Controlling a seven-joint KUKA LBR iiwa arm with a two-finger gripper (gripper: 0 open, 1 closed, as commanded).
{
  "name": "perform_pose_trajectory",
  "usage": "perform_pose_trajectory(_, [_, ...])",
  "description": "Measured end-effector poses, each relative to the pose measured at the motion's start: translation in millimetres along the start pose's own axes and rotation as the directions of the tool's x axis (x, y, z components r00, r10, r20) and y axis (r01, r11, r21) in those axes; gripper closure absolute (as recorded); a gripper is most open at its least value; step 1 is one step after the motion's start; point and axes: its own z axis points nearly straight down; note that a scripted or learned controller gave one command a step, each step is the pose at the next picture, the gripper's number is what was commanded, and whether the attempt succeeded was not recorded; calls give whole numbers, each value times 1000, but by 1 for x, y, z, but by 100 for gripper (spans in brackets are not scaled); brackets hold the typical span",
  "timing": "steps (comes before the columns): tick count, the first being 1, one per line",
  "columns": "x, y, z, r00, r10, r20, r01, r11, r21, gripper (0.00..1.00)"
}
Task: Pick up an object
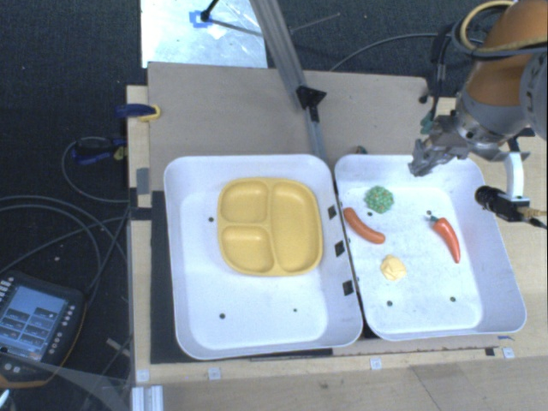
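Two white bins are shown side by side. In the right bin (488, 306), four objects are counted, near to far: one yellow lump (393, 269), one red pepper (447, 236), one sausage (364, 226), one green ball (378, 199). One yellow tray (270, 226), three-sectioned, is held by the left bin (193, 306). The gripper (425, 163) is seen above the right bin's far edge, nothing gripped; finger spread cannot be told.

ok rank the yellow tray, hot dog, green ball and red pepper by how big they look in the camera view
1. yellow tray, by far the largest
2. hot dog and red pepper, too alike in length to rank
3. green ball, smallest
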Motion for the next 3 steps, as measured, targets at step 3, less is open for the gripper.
perform_pose_trajectory(3, [144, -93, -8, 1000, -3, -3, 3, 1000, 11, 100])
